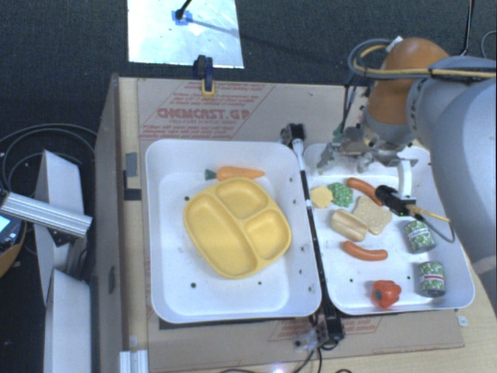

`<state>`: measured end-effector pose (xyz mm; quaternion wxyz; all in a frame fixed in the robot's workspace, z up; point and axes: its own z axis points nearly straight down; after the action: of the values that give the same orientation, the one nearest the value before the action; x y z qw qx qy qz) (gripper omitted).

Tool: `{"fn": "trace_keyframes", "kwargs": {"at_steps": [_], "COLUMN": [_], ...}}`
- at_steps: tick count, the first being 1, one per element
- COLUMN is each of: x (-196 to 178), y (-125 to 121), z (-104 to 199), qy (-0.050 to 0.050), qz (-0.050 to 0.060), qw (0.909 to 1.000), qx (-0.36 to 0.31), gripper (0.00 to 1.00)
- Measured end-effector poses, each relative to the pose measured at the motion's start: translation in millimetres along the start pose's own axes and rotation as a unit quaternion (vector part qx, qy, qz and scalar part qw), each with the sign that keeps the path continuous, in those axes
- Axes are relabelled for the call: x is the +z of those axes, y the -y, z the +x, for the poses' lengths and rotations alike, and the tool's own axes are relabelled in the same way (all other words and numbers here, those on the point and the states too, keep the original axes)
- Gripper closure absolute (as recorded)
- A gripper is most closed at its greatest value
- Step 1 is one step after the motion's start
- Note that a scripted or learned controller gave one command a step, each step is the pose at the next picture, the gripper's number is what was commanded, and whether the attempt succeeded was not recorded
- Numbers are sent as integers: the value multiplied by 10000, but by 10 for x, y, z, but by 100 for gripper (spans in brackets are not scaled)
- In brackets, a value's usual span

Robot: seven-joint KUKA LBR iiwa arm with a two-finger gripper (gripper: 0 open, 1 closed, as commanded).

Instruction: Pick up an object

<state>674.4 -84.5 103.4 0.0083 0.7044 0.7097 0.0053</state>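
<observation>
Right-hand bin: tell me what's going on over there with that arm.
The grey arm reaches in over the far end of the right bin, its gripper low near the bin's far rim, with nothing seen in it. The toy food lies loose: two sausages, broccoli, bread, two cans and a red pepper. The left bin holds a yellow divided plate and a carrot.

Bulky grey arm, orange wrist band, looped grey cables, metal tool.
</observation>
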Motion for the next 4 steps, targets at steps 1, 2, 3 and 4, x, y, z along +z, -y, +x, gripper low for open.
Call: {"fn": "trace_keyframes", "kwargs": {"at_steps": [1,2,3,4], "x": [188,180,-720,149], "y": [364,247,883,903], "z": [-104,-744,-447,-197], "qy": [-18,-11,-18,-18], "qz": [96,84,75,66], "qw": [9999,10000,10000,10000], "qx": [29,32,30,23], "gripper": [0,0,0,0]}}
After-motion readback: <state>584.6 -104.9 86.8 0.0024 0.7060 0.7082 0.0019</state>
